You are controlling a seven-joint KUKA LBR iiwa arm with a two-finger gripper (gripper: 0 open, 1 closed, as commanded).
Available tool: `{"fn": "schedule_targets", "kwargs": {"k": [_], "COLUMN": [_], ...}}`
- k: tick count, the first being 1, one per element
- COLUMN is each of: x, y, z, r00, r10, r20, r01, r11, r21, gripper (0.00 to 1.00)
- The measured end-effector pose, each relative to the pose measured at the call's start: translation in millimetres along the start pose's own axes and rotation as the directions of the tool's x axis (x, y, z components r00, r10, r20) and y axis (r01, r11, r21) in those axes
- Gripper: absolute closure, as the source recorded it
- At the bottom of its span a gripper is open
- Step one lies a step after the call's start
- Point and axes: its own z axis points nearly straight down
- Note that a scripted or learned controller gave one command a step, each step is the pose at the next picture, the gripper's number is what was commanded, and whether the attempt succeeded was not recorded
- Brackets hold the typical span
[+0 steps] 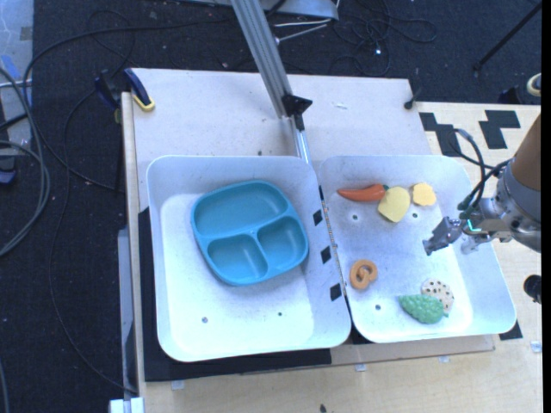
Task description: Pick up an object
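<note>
Over the right-hand bin (486, 269), the gripper (441, 237) hung near the bin's right side, reaching in from the arm (525, 198) at the edge of the view. No object showed between its fingers; whether the claw itself stood released or clenched could not be told at this scale.

The right-hand bin held six small toy food items. A carrot-like orange piece (362, 193) lay toward the far wall, with a pale yellow fruit shape (394, 205) just beside it and a smaller yellow-orange piece (424, 195) next to that. A pretzel-shaped ring (363, 274) lay near the divider. A green leafy piece (422, 308) and a speckled cookie (439, 292) lay touching at the near end. The left-hand bin (172, 317) held a blue compartment plate (250, 231).

No object had yet been lifted. The cookie and the green piece lay nearest below the gripper, and either was judged a likely target. All items appeared to be moulded plastic: light, stiff, and probably smooth, so slip was the main risk. The cookie, being flat, was judged best taken across its edges, though the touching green piece could obstruct one finger. The pretzel, lying apart from the rest, offered a clearer grasp across its outer ring.
</note>
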Motion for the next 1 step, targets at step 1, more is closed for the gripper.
{"fn": "schedule_targets", "kwargs": {"k": [1], "x": [0.0], "y": [0.3], "z": [-0.4], "r00": [1.0], "r10": [0.0], "r20": [0.0], "r01": [0.0], "r11": [1.0], "r21": [-0.001], "gripper": [0.0]}}
